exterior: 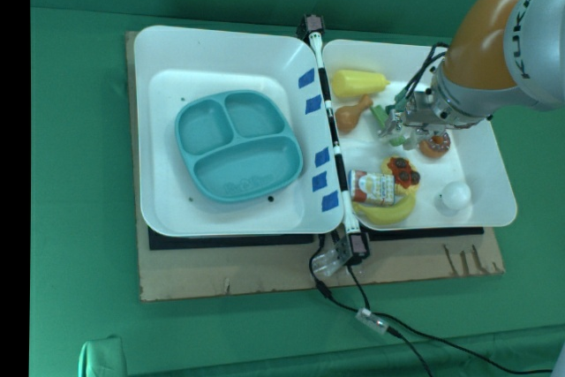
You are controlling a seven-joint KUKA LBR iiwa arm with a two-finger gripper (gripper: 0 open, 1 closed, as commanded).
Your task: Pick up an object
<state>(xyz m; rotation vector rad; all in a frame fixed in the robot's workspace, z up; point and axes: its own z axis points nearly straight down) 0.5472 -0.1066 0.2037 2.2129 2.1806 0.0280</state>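
The right bin (481, 156) holds several toy foods: a yellow squash-like piece (357, 83), a brown drumstick (352, 113), a small green item (379, 113), a donut (434, 145), a red and white carton (372, 187), a banana (388, 211), a fruit tart (403, 172) and a white ball (455, 196). My gripper (397, 131) hangs low over the middle of this bin, just right of the green item and left of the donut. Nothing shows between its fingers.
The left bin (163, 66) carries a teal divided plate (238, 146). A divider rail with blue tape tabs (328, 150) runs between the bins. Cables (380, 327) trail across the bench in front.
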